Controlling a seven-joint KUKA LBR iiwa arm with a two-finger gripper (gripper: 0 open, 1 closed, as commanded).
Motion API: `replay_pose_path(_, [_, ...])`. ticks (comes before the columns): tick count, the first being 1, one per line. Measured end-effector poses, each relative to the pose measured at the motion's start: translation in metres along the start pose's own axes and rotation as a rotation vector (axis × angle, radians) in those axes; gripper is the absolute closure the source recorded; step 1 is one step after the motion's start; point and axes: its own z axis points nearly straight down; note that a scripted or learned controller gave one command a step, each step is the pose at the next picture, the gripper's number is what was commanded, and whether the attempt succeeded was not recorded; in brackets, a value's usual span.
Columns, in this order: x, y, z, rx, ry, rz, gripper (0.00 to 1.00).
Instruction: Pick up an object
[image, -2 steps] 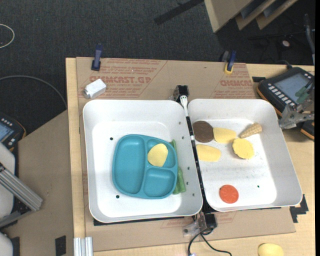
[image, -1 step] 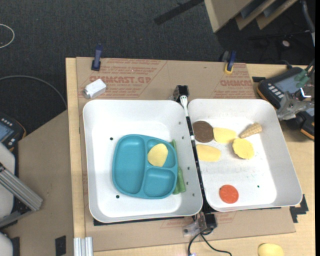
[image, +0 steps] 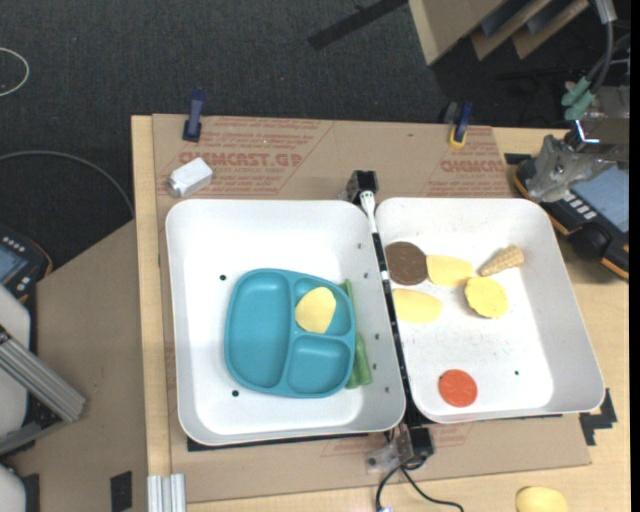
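Currently two white bins sit side by side. Left bin (image: 190, 300) holds one blue divided plate (image: 265, 335) carrying one yellow piece (image: 317, 310), with a green strip (image: 358, 350) along the plate's right edge. Right bin (image: 560, 300) holds six items: one brown disc (image: 405, 262), three yellow pieces (image: 449, 269), one cone (image: 502, 261) and one red disc (image: 459, 388). The cone's long axis runs diagonally, narrow end toward upper right. Open floor lies around the red disc. Gripper state: cannot tell.
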Motion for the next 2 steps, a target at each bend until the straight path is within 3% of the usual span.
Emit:
replay_pose_path(1, [0.038,-0.012,0.143,0.028,0.000,0.005,1.00])
replay_pose_path(2, [0.148,-0.020,0.114,0.009,0.003,-0.005,1.00])
